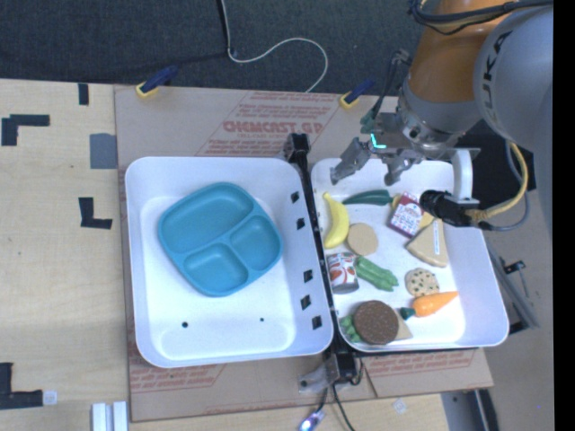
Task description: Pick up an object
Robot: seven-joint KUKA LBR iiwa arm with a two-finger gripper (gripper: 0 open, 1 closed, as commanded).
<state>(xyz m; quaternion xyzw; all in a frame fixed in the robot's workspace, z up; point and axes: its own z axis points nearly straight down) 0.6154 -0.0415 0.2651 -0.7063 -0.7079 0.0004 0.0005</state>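
Observation:
My gripper hangs above the far end of the right bin with its two fingers spread open and nothing between them. Just below it lie a green pepper and a yellow banana. Further into the bin sit a round cracker, a red packet, a cheese wedge, a small can, a green pod, a cookie, a carrot and a burger.
The left bin holds a blue divided plate. A black divider runs between the bins. The arm's orange and grey body looms over the right bin's far corner. A cable trails behind the bins.

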